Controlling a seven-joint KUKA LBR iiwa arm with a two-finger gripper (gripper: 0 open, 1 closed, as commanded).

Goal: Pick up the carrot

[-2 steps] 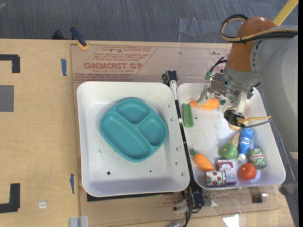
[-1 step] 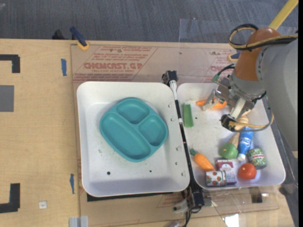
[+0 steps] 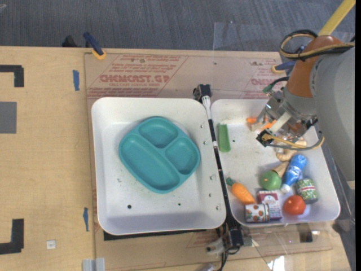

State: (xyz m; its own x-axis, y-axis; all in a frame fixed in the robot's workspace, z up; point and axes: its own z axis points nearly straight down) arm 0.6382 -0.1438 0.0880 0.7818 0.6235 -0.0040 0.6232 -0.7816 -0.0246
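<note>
The carrot, orange with a small green top, lies near the front left of the right bin, close to the divider. My gripper hangs over the back right part of that bin, well behind and to the right of the carrot and apart from it. Nothing shows held in it.
A teal divided plate fills the middle of the left bin. In the right bin lie a green stick, a lime, a blue bottle, a tomato, a green can and red-white boxes. A small orange piece sits at the back.
</note>
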